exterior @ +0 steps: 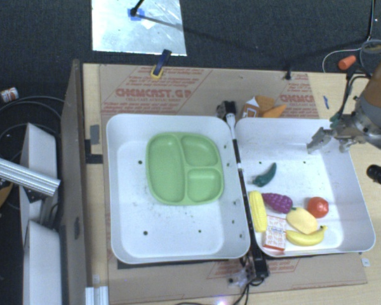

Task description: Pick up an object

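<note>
Hovering at the right bin's [343,243] upper right edge, the end effector [330,138] has its fingers spread, holding nothing. The toys crowd the lower right: corn [258,210], grapes [277,202], tomato [317,206], banana [305,236]. Tight packing risks a nudge or slipped grasp.

Green divided plate [183,169] in left bin [130,234]; cables [13,129] far left.
</note>
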Controlling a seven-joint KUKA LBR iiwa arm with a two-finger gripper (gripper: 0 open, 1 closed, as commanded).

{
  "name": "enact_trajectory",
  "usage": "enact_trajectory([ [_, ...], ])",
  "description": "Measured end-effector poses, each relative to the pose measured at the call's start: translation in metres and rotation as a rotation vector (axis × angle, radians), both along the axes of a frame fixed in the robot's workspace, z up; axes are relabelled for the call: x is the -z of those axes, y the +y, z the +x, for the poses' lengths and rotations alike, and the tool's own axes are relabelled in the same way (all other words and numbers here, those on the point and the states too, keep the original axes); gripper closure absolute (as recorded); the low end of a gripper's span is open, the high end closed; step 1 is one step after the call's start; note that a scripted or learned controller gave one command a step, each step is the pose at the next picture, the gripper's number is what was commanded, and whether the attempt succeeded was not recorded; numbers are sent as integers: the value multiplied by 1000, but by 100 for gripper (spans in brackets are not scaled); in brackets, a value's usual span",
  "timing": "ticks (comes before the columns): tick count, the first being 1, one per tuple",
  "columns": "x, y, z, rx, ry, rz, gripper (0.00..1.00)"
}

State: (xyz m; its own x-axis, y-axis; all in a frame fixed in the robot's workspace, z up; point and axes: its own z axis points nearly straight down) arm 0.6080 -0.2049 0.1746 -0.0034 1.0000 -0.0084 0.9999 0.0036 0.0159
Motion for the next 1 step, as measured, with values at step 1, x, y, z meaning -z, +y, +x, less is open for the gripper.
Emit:
enact_trajectory([
  [1, 95, 65, -59, -1, 21, 12, 0],
])
